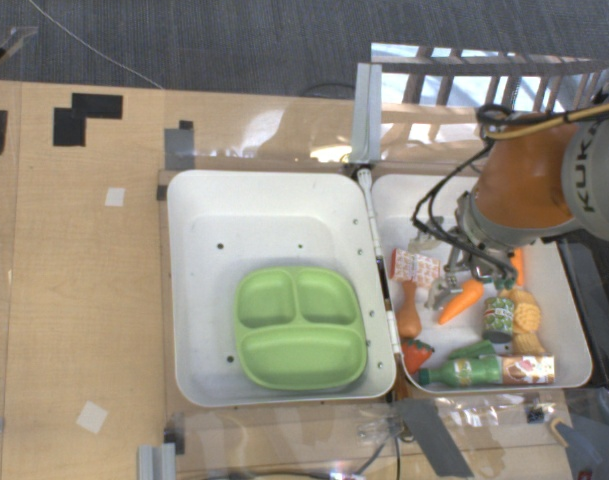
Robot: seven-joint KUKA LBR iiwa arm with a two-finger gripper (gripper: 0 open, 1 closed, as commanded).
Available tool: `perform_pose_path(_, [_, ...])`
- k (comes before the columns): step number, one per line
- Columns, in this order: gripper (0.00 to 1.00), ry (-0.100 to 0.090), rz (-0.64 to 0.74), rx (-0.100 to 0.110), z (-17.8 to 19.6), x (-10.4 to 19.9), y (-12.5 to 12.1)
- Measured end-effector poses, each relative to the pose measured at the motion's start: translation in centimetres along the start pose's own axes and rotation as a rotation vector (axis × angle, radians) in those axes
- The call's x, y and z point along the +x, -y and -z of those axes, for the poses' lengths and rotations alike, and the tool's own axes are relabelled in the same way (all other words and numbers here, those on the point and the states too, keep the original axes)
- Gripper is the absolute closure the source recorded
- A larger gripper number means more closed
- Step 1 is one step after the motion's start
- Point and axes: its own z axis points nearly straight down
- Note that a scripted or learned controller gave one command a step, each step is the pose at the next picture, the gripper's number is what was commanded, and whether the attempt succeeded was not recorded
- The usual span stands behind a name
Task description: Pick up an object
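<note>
Meanwhile, the gripper hovers just above the carrot in the right bin, finger state impossible to tell; a centred, straight descent looks wisest.

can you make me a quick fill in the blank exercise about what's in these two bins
1. The divided plate in the left bin is ____ in colour.
2. That plate has ____ compartments.
3. The bottle in the right bin is lying on its ____.
4. The gripper is over the ____ bin, close to the orange carrot.

Missing words: green; three; side; right
</note>
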Motion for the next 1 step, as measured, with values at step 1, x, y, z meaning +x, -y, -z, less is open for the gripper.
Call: perform_pose_path(1, [0.00, -0.001, 0.032, -0.003, 0.00, 1.74, 4.10])
